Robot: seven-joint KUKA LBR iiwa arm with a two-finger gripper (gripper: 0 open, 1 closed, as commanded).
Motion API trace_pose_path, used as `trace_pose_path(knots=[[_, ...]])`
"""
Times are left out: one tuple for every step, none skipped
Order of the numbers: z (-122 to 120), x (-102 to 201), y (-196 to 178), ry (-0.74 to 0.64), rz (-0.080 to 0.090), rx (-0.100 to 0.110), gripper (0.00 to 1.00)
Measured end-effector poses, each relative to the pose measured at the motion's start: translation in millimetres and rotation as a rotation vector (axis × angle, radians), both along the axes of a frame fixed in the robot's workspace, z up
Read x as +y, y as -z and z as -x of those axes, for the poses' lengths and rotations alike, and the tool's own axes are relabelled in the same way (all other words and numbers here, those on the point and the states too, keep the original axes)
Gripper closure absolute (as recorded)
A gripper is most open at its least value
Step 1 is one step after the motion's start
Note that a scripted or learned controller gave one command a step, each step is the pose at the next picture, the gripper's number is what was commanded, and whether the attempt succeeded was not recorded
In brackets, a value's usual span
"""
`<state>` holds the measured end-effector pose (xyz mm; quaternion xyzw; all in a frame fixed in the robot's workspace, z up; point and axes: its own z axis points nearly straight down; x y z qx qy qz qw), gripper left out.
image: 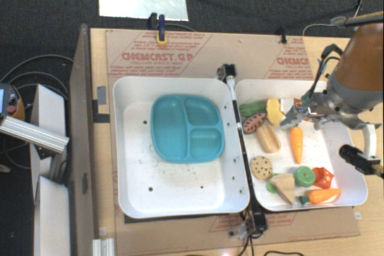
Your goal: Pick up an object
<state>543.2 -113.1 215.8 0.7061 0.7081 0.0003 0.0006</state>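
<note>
Over the right bin, the claw is seen at twelve o'clock of the carrot; its state cannot be told.

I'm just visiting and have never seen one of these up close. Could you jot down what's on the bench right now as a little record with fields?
left bin: holds a teal divided plate
right bin: holds toy food
toy food seen: carrot, bread roll, cookie, yellow piece, green pepper
arm: reaches in from the right, over the right bin
gripper: low above the carrot's top end, beside the yellow piece
object held: none that I can see
</note>
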Motion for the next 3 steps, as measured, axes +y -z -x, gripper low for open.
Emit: trace_pose_path(knots=[[-18, -50, 76, 0.005, 0.000, 0.004, 0.00], [-11, -64, 134, 0.003, -0.001, 0.004, 0.00], [-14, -63, 121, 0.001, 0.000, -0.003, 1.00]])
